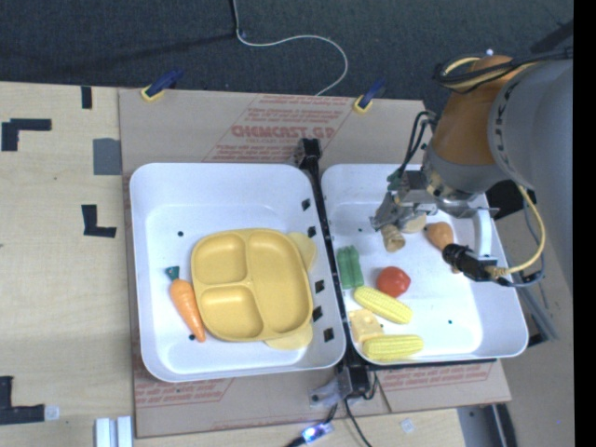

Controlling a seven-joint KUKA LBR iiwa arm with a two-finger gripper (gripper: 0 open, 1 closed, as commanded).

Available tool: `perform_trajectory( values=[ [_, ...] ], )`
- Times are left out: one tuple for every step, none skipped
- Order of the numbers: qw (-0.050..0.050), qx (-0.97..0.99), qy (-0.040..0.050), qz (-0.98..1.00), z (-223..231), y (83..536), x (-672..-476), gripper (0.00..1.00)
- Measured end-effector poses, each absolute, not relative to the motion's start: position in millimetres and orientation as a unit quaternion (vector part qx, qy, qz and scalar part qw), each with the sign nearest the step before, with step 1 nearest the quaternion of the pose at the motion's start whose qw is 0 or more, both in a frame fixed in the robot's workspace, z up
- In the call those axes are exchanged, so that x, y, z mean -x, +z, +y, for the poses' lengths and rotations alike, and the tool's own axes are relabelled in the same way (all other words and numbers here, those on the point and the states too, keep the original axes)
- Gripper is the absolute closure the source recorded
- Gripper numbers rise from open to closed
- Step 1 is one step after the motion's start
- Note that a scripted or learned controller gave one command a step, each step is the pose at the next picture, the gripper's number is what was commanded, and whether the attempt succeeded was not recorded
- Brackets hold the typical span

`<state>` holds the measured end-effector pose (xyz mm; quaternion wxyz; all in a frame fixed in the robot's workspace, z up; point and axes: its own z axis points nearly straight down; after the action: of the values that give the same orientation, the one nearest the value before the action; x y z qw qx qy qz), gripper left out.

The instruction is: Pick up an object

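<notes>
Hovering gripper (pixel 400 220) nears the right bin's (pixel 466 343) far wall.

A wooden worktop (pixel 56 277) has black marks on it. A brown cardboard sheet (pixel 270 133) with red writing lies on top, held by two blue and yellow clips (pixel 160 84) at its far corners. Behind the worktop is dark carpet (pixel 112 17). A thin white cable (pixel 307 45) loops across the carpet.
</notes>
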<state>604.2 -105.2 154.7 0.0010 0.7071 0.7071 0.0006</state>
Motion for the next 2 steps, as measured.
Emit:
perform_trajectory(
  values=[
    [0.002,-0.706,0.0014,0.708,-98.0,215.6,-607.7,1.00],
    [0.000,-0.707,-0.0001,0.708,-97.5,224.7,-608.0,1.00]
  ],
)
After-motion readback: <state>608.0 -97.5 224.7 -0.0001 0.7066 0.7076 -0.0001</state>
